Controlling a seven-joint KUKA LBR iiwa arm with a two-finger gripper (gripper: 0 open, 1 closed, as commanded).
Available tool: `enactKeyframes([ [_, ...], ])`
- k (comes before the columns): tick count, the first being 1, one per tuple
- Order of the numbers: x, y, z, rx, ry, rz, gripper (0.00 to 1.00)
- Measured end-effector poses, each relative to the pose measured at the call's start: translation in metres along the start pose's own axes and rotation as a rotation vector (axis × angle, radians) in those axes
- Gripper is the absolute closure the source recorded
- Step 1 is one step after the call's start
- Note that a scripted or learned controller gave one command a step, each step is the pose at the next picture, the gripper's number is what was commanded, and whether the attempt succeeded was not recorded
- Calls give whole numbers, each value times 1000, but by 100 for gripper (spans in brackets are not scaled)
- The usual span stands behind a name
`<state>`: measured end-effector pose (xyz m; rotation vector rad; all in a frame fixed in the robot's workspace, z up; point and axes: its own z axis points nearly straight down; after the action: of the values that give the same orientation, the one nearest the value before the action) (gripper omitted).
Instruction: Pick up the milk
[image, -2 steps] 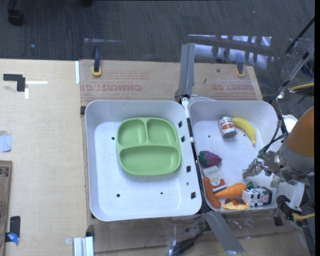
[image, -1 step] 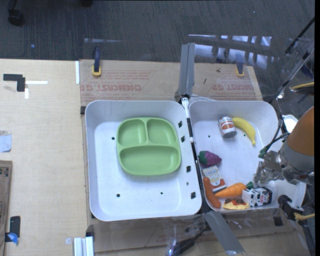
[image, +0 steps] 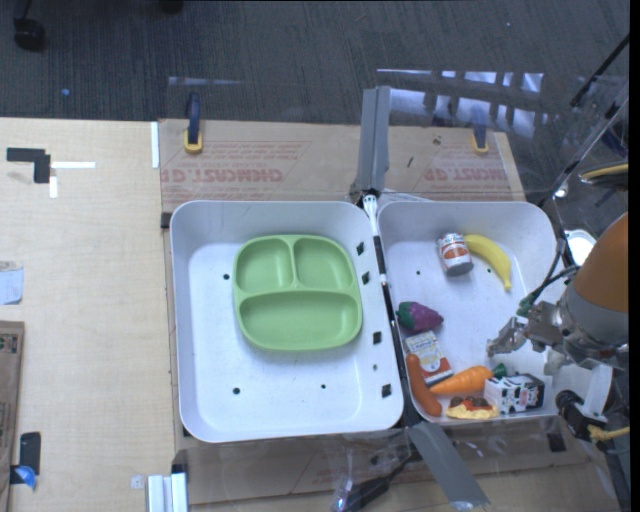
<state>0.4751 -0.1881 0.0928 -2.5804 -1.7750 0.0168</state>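
We take the milk (image: 516, 392) to be the small black-and-white carton lying on its side at about 5 o'clock in the right bin (image: 540, 235), close to the near wall. It looks like a light toy carton, stiff along its flat faces and probably a little slick, so we judge the best hold is across 2 opposite flat sides near the middle, not at the folded top where the fingers could slip off.

Just at its 9 o'clock lies a carrot (image: 462, 380), touching or nearly touching the carton, and a yellow-and-red piece (image: 471, 407) sits at its 8 o'clock. That crowding leaves little room for a finger on that side. Further toward 9 o'clock are a long orange-red piece (image: 421, 388) and a small printed packet (image: 424, 349), with a purple vegetable (image: 420, 317) above them. At 12 o'clock in the bin stand a small can (image: 455, 254) and a banana (image: 493, 258), well apart from the carton.

The tool (image: 510, 335) hangs just above the milk at its 12 o'clock, with the arm (image: 604, 290) entering from 3 o'clock. We cannot tell how its fingers stand, and nothing shows between them.

The left bin (image: 200, 330) holds a green divided plate (image: 297, 291), and both bins rest on the counter (image: 80, 250).
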Motion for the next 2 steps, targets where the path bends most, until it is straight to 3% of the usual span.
enactKeyframes([
  [1,-12,9,-7,0,7,-73,0],
  [2,1,2,5,-8,1,-603,0],
])
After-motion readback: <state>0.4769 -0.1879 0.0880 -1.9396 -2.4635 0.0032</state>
